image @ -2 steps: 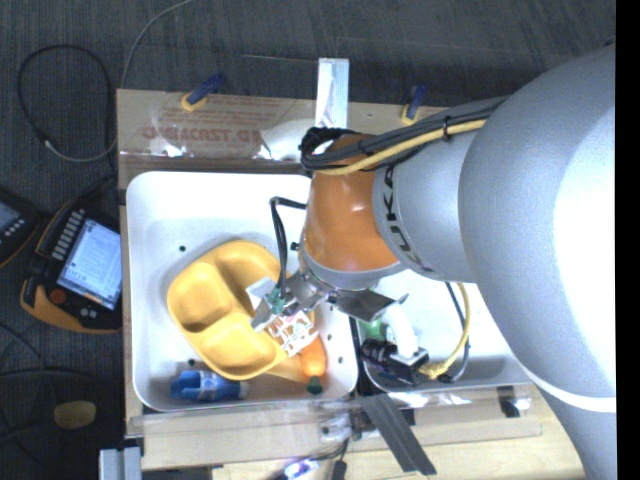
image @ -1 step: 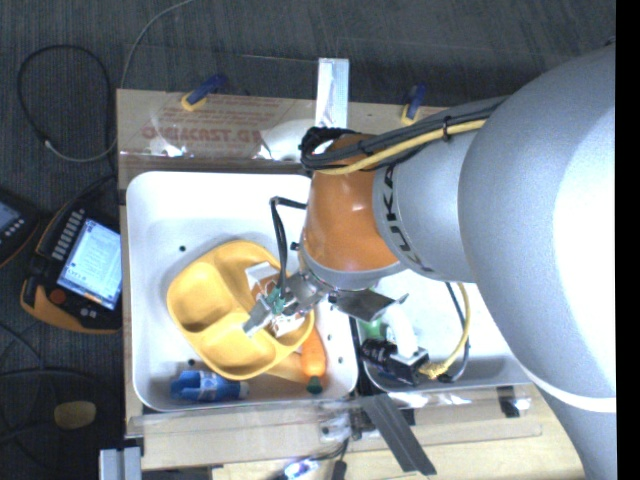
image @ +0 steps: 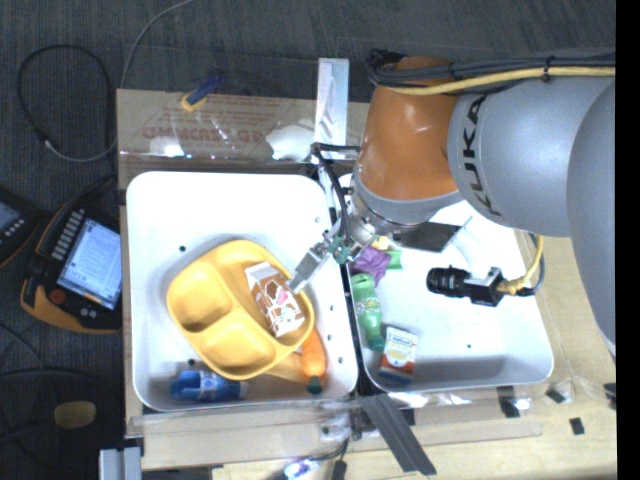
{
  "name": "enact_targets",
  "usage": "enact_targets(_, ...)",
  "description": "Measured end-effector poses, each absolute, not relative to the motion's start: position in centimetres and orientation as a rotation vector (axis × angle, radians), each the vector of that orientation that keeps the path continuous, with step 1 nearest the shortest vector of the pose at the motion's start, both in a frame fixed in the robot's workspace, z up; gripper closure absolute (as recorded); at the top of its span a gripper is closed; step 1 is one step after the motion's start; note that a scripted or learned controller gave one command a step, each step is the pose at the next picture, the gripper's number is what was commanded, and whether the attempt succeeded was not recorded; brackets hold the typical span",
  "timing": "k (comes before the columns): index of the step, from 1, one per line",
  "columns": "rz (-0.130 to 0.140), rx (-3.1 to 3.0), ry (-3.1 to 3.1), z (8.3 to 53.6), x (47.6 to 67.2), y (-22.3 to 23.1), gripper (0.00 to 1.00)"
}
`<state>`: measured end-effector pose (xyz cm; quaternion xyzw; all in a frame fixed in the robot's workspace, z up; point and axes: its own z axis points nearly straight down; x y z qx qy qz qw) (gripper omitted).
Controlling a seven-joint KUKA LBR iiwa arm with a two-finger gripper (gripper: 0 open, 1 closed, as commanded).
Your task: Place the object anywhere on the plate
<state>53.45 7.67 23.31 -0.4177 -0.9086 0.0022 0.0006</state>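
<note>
A yellow divided plate [image: 215,313] lies in the left bin. A small white and brown carton [image: 278,303] rests on the plate's right side, tilted against its rim. My gripper [image: 298,276] reaches down and left from the orange-banded wrist, and its tip is just above the carton's upper right corner. Whether the tip touches the carton is unclear from this angle.
An orange carrot [image: 313,358] lies against the plate's lower right edge, and a blue object [image: 205,386] sits at the left bin's front wall. The right bin [image: 500,358] holds a purple item [image: 372,261], a green bottle [image: 368,310] and a small orange-white carton [image: 398,350].
</note>
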Motion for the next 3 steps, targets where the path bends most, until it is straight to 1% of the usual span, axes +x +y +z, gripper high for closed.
enact_targets(1,0.011,-1.313,-2.851,24.0,53.5,7.7,1.0)
enact_targets(2,0.006,-1.593,-2.702,18.9,54.5,10.0,1.0)
enact_targets(3,0.006,-1.593,-2.703,18.9,54.5,10.0,0.0)
